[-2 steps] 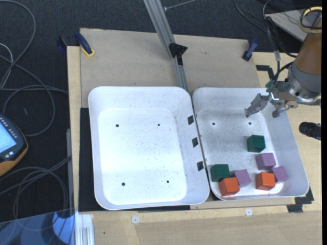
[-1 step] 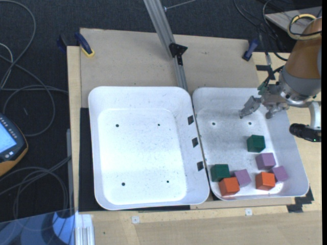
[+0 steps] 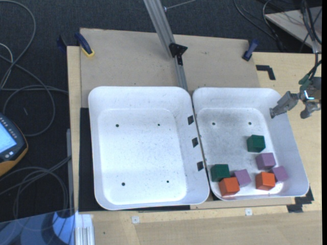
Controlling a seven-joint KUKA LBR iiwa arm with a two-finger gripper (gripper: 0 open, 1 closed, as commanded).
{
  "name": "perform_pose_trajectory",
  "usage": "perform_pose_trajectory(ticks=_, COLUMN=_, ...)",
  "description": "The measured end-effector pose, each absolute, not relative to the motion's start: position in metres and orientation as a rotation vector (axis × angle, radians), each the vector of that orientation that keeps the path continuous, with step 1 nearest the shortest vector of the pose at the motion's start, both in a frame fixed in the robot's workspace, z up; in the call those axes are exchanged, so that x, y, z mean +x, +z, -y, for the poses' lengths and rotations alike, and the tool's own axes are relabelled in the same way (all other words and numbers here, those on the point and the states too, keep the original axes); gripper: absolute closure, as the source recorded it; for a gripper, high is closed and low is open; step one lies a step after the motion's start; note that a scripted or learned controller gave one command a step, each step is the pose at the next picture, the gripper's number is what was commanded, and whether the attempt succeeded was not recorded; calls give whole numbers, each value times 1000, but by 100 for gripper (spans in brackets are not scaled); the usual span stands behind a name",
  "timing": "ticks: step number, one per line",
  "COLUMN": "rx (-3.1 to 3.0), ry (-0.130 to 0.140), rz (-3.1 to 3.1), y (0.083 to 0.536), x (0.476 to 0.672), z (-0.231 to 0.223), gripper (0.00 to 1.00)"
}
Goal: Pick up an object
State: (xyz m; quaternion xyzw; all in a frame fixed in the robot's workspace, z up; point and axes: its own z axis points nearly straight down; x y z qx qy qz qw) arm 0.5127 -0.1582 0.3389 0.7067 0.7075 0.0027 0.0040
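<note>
From my feed I see two white bins side by side on the bench: left bin [image 3: 102, 137] bare white w/ a few dark dots, right bin [image 3: 225, 111] holding all the blocks, bunched toward its near right corner. Farthest of them is a dark green cube [image 3: 256, 143], sitting apart from the rest. Nearer, a purple block [image 3: 265, 161], then a smaller purple one [image 3: 280, 173] by the right wall. Along the near edge, left to right: second green cube [image 3: 220, 172], orange cube [image 3: 229, 186] touching it on the near side, purple block [image 3: 242, 177] just beside, then another orange cube [image 3: 265, 180]. Gripper [image 3: 299, 106] sits at the far right rim of the right bin, over the wall, well apart from every block; two fingers look spread, one grey finger [image 3: 282, 105] angled toward the bin, nothing between them. Metal pole [image 3: 163, 24] slants down to the gap between bins
</note>
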Motion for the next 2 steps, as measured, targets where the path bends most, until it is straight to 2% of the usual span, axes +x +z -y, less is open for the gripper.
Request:
perform_pose_trajectory(ticks=1, rx=2227, ry=-5, rz=-2226, y=258, x=510, z=154, gripper=0)
perform_pose_trajectory(ticks=2, rx=2221, ry=-3, rz=-2220, y=182, x=582, z=202, gripper=0)
